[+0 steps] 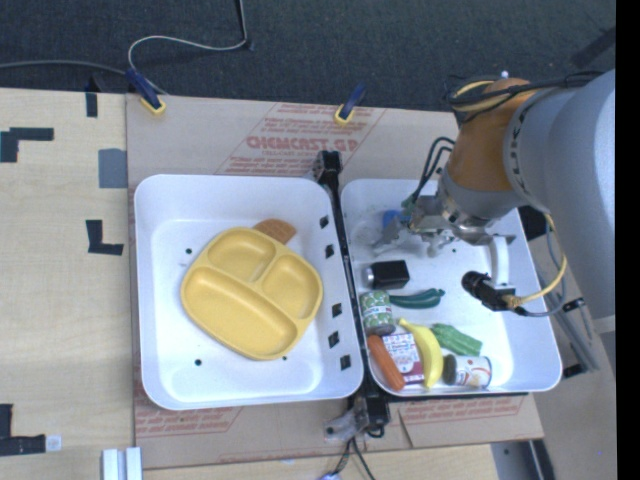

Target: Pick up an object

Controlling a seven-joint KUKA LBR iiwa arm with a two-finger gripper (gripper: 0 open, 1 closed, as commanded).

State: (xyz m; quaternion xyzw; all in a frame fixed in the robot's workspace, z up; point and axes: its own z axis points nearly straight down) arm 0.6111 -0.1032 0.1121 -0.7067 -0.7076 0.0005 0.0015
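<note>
**Arm over right bin, grip unreadable**

Jaws: cannot tell how they stand. The gripper [425, 230] sits low over the upper part of the right bin [535, 368], its metal parts tangled with cabling and too small to read; nothing can be made out in its hold.

Arm [560, 158] comes in from the right, grey, with the orange band [485, 138] just above the wrist.

Right bin contents, all lying below the gripper and apart from it:
- small black block [387, 272] near the divider, nearest the gripper
- slim green pepper [418, 297] just under the block
- green-topped jar [377, 311] against the left wall
- banana [428, 352] lying over a red-and-white packet [398, 349]
- orange carrot [383, 361] at the packet's left edge
- green leafy piece [458, 339] to the banana's right
- small bottle [467, 371] on its side along the front wall

Left bin [160, 268]: yellow divided plate [250, 293] roughly in the middle, tilted on a diagonal; a brown round thing [277, 231] peeks out at its upper edge, touching it.

Both bins sit on cardboard [230, 143] held by two yellow clips.
</note>
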